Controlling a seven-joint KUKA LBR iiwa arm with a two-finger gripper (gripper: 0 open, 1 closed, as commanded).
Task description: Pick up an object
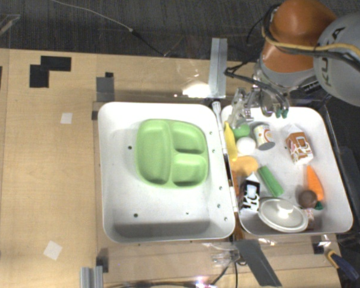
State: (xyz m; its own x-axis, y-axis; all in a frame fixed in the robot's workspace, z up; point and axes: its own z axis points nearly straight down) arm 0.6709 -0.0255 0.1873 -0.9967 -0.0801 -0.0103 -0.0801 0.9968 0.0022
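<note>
Gripper (pixel 252 108) sits over the upper left corner of the right bin (pixel 336 161), low among the clutter; its opening can't be made out from this slanted view, and nothing is visibly held. Main risk, as I judge it: the items here lie packed together, so a descent could land on a gap or on two things at once, nudging one aside instead of seating on it; rounded items such as the white ball (pixel 245 144) or the small can (pixel 264 135) may squirt out on closing. The bin's left wall is also just beside the gripper — a collision or scrape looks possible. Contents, right bin: a yellow banana-like piece (pixel 230 140) along the left wall, a green item (pixel 242 131) touching the ball, a green cylinder (pixel 270 181), an orange carrot (pixel 314 183), a brown-and-white carton (pixel 299 147), a white bowl (pixel 282 215), a black-and-white item (pixel 249 195). Left bin (pixel 117 161) holds one green divided tray (pixel 171 152) — well apart from the gripper. Likeliest target: the green item or the ball.
</note>
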